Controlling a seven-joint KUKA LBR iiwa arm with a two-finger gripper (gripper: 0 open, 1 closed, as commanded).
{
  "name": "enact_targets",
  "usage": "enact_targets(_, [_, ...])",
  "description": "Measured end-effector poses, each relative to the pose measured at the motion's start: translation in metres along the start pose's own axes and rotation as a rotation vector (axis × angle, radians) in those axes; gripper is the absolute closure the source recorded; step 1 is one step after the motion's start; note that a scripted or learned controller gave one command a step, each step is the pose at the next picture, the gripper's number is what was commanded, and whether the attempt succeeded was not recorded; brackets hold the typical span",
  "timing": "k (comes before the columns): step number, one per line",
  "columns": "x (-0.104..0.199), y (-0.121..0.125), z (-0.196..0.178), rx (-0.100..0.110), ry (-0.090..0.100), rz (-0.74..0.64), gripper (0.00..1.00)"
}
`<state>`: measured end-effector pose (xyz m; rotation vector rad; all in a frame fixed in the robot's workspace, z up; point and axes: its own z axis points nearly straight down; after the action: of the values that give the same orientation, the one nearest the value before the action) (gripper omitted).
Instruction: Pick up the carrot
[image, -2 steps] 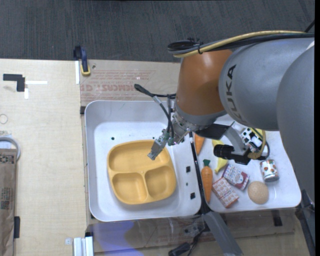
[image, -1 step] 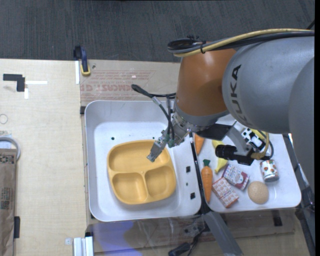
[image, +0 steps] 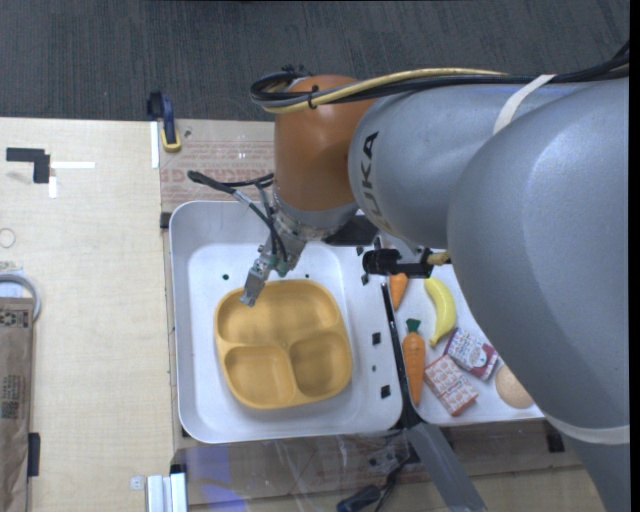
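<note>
The arm reaches in from the right and covers most of the right bin; its orange band sits over the far rim of the left bin; the gripper hangs over the far edge of the yellow tray, with its tips close together and nothing seen between them, though whether they are fully closed I cannot tell.

The tray has three compartments and lies in the middle of the left bin, with bare white floor along the bin's left wall and its near rim.

The carrot lies in the right bin, just beside the divider between the bins, pointing toward the near edge, well apart from the gripper; a second carrot lies farther back, partly under the arm; a banana lies just right of them; two red-and-white packets sit beside the carrot, toward the right; a tan round thing shows at the arm's edge.
</note>
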<state>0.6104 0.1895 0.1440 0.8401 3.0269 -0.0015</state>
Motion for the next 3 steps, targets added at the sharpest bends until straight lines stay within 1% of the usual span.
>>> enact_targets(1, [0.001,0.040,0.038,0.003,-0.003,-0.154,0.00])
enact_targets(2, [0.019,0.033,0.022,0.000,0.000,0.203,0.00])
enact_targets(3, [0.057,0.001,-0.024,0.001,0.001,0.230,0.00])
